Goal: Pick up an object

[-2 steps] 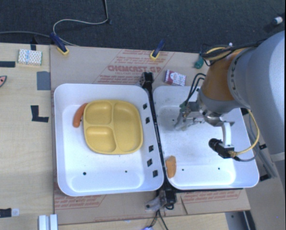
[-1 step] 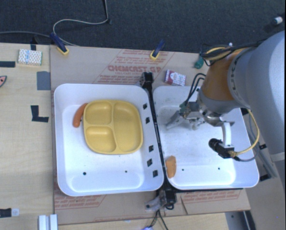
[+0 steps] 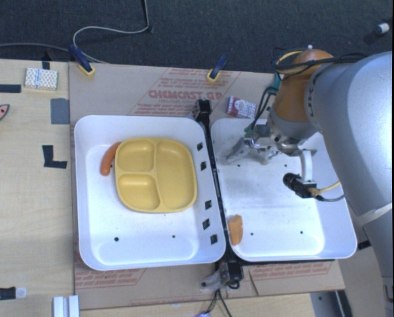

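cardboard covers the bench under two white bins. the left bin (image 3: 91, 243) holds a yellow divided tray (image 3: 156, 175) with an orange sausage-like piece (image 3: 108, 159) touching its left edge. the right bin (image 3: 329, 243) holds a small orange-brown piece (image 3: 235, 229) against its left wall, probably light and soft (best pinched across its narrow width). the gripper (image 3: 240, 152) hovers near that bin's top, its fingers parted, carrying nothing.
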Robot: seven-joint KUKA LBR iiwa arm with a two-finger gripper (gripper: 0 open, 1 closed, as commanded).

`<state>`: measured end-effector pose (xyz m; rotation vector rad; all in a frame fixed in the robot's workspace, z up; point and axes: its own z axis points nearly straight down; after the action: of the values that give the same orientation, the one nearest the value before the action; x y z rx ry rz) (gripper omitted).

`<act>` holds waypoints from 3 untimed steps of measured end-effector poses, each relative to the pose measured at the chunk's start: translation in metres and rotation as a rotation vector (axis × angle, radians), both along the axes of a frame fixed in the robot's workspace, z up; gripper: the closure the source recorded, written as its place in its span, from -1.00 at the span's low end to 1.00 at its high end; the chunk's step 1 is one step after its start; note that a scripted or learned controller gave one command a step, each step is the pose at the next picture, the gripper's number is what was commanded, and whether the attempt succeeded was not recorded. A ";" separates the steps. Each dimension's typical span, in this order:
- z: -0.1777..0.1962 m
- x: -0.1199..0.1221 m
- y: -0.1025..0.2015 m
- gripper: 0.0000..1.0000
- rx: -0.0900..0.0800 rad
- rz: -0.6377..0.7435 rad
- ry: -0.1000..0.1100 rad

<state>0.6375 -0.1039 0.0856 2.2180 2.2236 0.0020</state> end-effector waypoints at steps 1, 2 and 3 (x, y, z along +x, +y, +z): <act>0.010 0.000 -0.001 1.00 -0.003 0.001 -0.002; 0.019 0.000 0.000 1.00 -0.005 0.001 0.000; 0.019 0.000 -0.001 -1.00 -0.006 0.001 0.001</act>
<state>0.6372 -0.1047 0.1047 2.2141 2.2226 -0.0050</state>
